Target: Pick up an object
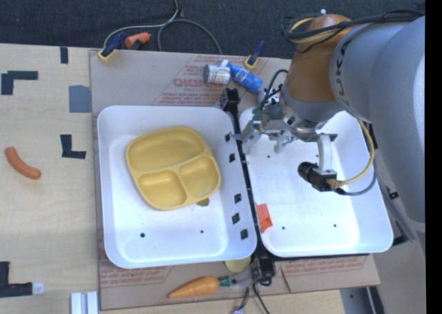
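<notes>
While gripper (266, 141) hovers, yellow plate (173, 166) — left bin (114, 237).

Plate (173, 166): yellow, three compartments, lying flat and slightly turned in the left bin (117, 230).
Small brown thing (202, 201): just under the plate's lower right edge.

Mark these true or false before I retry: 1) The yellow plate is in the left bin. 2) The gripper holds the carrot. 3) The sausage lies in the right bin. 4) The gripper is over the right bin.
1) True: the yellow plate lies in the left bin.
2) False: the carrot lies on the bench in front of the bins, apart from the gripper.
3) False: the sausage lies on the bench, left of both bins.
4) True: it hangs over the right bin's far left part.
</notes>
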